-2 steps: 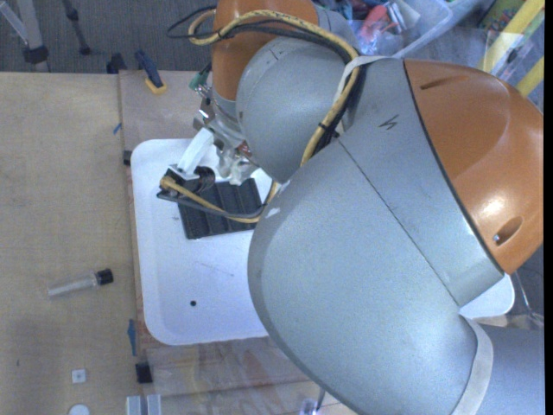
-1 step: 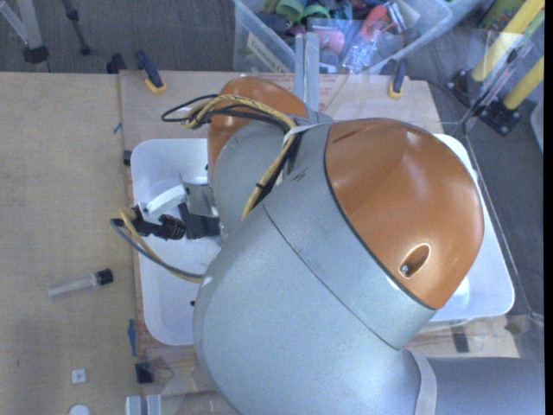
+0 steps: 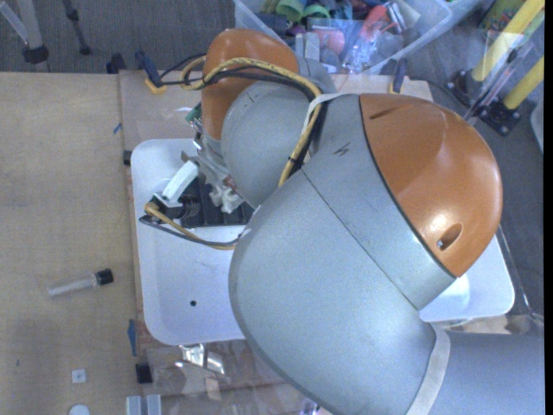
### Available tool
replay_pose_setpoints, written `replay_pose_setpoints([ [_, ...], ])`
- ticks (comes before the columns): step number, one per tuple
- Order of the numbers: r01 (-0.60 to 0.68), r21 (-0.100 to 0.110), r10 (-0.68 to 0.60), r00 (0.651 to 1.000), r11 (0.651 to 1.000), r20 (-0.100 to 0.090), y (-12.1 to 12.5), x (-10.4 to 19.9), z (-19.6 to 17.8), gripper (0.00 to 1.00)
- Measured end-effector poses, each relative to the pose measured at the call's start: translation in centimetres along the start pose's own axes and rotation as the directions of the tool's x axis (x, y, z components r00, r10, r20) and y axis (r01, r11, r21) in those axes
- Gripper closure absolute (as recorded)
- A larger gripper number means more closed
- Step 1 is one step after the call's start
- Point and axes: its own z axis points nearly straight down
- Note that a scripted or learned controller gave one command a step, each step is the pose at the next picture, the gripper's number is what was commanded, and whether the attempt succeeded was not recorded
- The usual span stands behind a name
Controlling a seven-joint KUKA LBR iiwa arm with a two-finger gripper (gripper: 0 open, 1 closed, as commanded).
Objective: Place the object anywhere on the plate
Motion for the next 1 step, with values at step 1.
replay_pose_setpoints([
  [1,0.341,0.000,-0.341,0.940,0.940,0.001,0.13,0.21,-2.58,1.00],
])
